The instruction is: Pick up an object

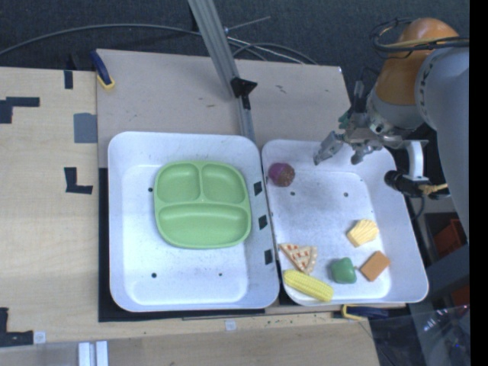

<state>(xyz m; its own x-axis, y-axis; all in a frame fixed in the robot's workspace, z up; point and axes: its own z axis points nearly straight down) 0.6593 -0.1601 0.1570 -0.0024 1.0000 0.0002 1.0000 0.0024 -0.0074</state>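
Tabletop is seen carrying two white bins side by side. One green divided plate, three compartments, is laid flat in the left bin. Six small objects are counted in the right bin. One purple round piece is found near the upper left corner. One pizza slice is placed lower down, its tip pointed toward the bottom right. One corn cob is laid just below it, long axis run left to right with a slight downward tilt. One green pepper, one yellow ridged piece and one orange block are grouped further right, near one another. Gripper is held over the bin's upper edge, fingers spread, nothing between them, well apart from all six objects.
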